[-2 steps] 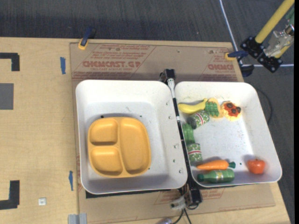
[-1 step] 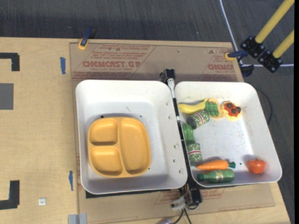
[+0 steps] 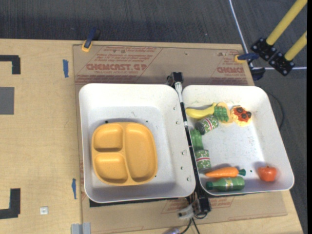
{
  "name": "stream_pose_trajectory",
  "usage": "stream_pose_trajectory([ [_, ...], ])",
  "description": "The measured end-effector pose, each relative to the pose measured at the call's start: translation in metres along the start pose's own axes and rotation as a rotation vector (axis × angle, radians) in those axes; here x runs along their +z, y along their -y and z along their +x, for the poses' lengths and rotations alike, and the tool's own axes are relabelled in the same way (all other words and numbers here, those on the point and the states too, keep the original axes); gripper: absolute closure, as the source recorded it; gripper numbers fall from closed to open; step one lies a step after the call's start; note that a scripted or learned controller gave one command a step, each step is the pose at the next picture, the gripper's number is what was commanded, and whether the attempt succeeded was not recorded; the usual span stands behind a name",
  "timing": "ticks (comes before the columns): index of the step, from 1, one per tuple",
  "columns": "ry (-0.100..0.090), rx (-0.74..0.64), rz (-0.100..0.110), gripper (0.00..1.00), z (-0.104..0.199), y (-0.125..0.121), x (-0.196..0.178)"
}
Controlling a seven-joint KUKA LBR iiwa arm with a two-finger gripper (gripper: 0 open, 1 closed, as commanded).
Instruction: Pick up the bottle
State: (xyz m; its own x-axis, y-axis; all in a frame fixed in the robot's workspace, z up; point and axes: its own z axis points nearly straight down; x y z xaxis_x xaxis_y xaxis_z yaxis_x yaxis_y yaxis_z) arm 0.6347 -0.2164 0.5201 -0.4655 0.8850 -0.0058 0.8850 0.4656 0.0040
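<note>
jaws' state i cannot tell from my feed; the bottle (image 3: 225, 183) (green, lying on its side) rests in the right bin (image 3: 273, 130) along its near wall, just in front of the carrot (image 3: 224, 172); a second green bottle (image 3: 197, 147) lies along that bin's left wall; a tomato (image 3: 267, 173) sits near the bottle's right end; the left bin (image 3: 97, 96) holds a yellow tray (image 3: 124, 152) on the bench (image 3: 39, 130)
</note>
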Motion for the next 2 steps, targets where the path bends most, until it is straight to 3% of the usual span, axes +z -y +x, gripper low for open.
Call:
stream_pose_trajectory([
  [1, 0.006, -0.001, -0.004, 1.0, -0.0002, -0.0009, -0.0115],
  [2, 0.006, -0.001, -0.004, 0.0, -0.0001, -0.0009, -0.0113],
])
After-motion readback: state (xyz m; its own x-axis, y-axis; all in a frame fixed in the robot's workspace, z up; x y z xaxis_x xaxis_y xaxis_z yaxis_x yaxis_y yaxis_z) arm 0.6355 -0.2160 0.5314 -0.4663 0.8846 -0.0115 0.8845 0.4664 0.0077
